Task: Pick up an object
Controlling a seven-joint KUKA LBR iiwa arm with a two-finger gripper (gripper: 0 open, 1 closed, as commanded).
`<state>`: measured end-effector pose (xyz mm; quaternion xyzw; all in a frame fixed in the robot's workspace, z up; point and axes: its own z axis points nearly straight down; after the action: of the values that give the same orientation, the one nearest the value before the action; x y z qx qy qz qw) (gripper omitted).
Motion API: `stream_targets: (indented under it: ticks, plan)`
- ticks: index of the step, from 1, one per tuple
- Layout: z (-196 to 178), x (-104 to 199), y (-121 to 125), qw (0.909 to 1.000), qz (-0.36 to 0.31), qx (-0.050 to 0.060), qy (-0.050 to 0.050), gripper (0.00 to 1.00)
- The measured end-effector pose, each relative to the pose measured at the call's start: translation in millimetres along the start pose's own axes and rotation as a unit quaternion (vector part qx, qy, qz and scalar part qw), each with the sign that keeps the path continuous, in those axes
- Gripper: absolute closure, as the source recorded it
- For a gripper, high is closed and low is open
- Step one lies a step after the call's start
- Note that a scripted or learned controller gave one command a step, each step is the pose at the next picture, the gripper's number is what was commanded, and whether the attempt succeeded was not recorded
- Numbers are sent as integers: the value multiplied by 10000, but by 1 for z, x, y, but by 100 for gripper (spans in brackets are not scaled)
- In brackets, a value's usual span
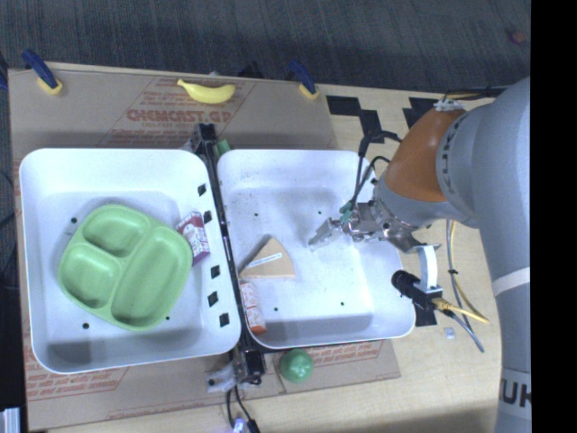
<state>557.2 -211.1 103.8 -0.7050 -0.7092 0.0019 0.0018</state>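
My gripper (325,234) hangs over the right bin (297,165), its metal fingers pointing left with nothing visible between them. A tan wedge-shaped piece (270,262) lies on the bin floor a short way down and left of the fingertips. A small red-and-white packet (251,315) rests against the bin's left wall near the front. In the left bin (54,179) sits a green divided plate (123,266), with a dark red wrapped snack (194,234) at its right edge.
A yellow banana (206,89) lies on the cardboard behind the bins. A green ball (295,365) sits on the cardboard in front of the right bin. Blue clamps (41,71) hold the cardboard's back edge. The arm's grey body covers the right side.
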Motion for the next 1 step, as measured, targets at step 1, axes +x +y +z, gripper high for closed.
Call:
stream_targets:
  ticks: [1]
  plan:
    - [12,0,60,10000,6,-22,6,0]
